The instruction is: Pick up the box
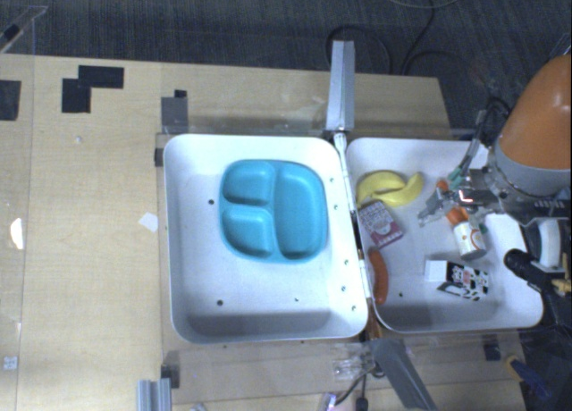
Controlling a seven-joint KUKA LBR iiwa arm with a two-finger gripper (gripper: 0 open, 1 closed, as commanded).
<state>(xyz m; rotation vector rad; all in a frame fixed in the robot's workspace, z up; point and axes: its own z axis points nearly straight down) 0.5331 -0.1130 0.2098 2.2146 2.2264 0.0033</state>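
A small black-and-white box (461, 278) lies flat near the front of the right bin (420, 311). A second small red-and-grey carton (380, 222) lies by that bin's left wall. My gripper (451, 197) hangs over the middle right of the right bin, behind the black-and-white box and just above a small white bottle with an orange cap (467, 237). The grey wrist and orange band (536, 128) rise behind it at the right edge. Nothing shows held in the gripper.
A yellow banana (391, 188) lies at the back left of the right bin, and a brown sausage (379, 276) lies along its left wall. The left bin (192, 222) holds a blue divided tray (273, 209). A metal post (340, 88) stands between the bins.
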